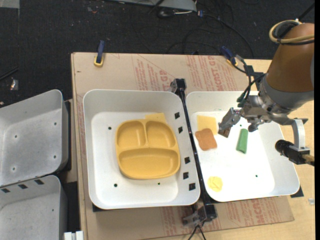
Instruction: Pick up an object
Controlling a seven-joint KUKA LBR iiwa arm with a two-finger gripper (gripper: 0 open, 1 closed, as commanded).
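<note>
Lying flat on the floor of the right bin, a brown slab sits just beside a pale yellow square, close to the divider between the bins. A green stick rests a little to its right, and a small yellow round piece lies nearer the front wall. The gripper hangs over this bin, above the gap between the brown slab and the green stick, near both; nothing shows between its dark fingers, and whether they are apart or together cannot be told from this angle. The grey arm with its orange band reaches in from the right. A yellow divided plate fills the middle of the left bin, partly covering another pale yellow piece.
</note>
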